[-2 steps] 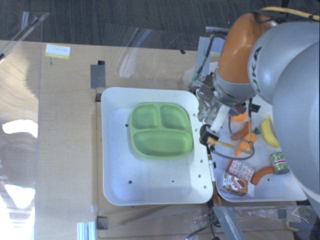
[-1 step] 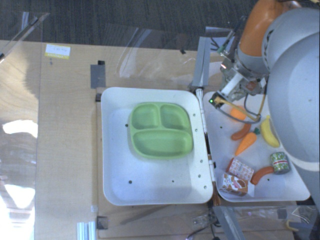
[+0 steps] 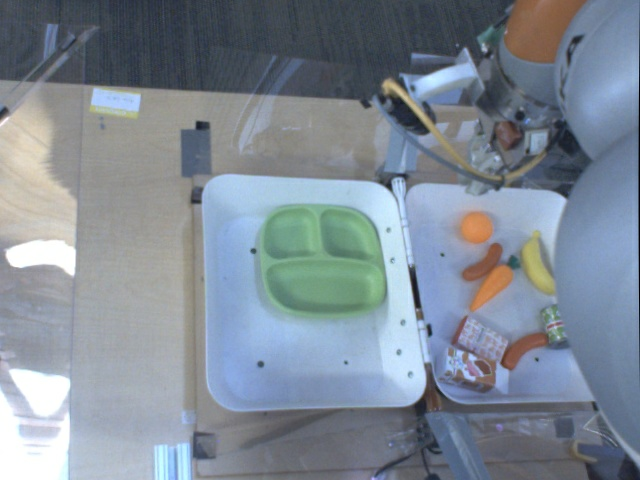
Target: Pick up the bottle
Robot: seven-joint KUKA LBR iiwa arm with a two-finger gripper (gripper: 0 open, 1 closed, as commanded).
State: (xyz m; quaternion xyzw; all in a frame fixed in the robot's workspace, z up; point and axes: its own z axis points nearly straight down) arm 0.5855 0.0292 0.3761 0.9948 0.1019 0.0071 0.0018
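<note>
A small green bottle (image 3: 553, 325) with a pale label lies at the right side of the right bin (image 3: 430, 268), partly hidden behind the grey arm (image 3: 600, 298). My gripper (image 3: 492, 150) hangs over the far edge of the right bin, well away from the bottle and above the orange (image 3: 477, 228). Yellow cables loop around it. Something small and reddish-brown (image 3: 508, 134) shows at the gripper, but I cannot make out what it is.
The right bin also holds a banana (image 3: 538, 263), a carrot (image 3: 490, 287), two sausages (image 3: 482, 262) (image 3: 524, 349) and a red-and-white carton (image 3: 473, 354). A green divided plate (image 3: 322, 262) lies in the left bin (image 3: 300, 368).
</note>
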